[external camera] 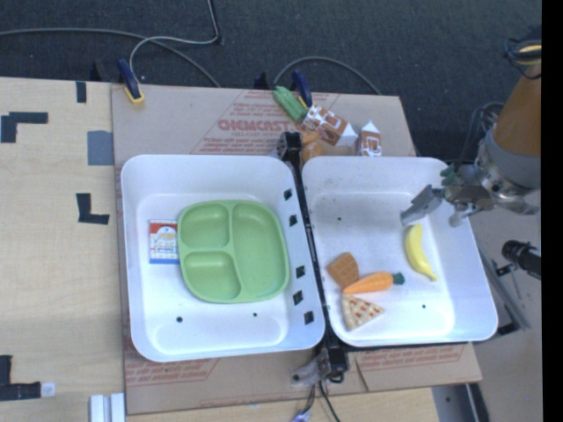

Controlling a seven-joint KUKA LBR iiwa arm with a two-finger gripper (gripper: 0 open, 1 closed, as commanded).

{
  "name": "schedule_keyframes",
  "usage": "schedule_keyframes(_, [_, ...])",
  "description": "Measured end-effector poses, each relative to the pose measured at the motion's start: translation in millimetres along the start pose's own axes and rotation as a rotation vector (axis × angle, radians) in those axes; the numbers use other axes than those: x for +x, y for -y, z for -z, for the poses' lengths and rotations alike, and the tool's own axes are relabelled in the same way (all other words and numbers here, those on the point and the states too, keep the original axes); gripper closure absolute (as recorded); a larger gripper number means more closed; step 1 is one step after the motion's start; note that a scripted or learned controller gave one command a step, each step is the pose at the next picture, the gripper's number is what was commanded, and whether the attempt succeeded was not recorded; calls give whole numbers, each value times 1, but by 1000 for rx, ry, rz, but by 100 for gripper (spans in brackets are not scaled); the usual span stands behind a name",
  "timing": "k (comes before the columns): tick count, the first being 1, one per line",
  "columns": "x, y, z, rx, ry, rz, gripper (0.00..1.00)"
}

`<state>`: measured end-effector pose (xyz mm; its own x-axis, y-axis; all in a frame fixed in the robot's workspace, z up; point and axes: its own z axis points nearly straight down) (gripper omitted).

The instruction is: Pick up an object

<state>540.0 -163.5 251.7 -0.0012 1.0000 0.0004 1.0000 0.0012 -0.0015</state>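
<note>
Nothing is lifted yet. The pincer (437,206) is hanging at the right of the frame over the right bin (466,323), fingers spread, gripping nothing. The banana (420,253) is lying just below it; carrot (369,282) and sandwich wedge (361,310) are resting lower left. Grasp and lift remain.

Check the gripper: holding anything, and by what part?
Nothing is held. The gripper hangs open above the right bin, with the banana lying below it.

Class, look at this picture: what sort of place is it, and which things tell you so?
Probably a robotics lab bench for grasping trials: a robot arm reaches over two white bins, toy food such as a banana lies inside, and cables trail across the floor.
</note>
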Motion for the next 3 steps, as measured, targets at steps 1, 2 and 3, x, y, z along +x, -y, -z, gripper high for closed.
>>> schedule_keyframes(1, [-58, -2, -102, 2, 0, -2, 0])
schedule_keyframes(2, [-56, -3, -165, -4, 2, 0, 0])
schedule_keyframes(3, [-57, -4, -154, -8, 6, 0, 100])
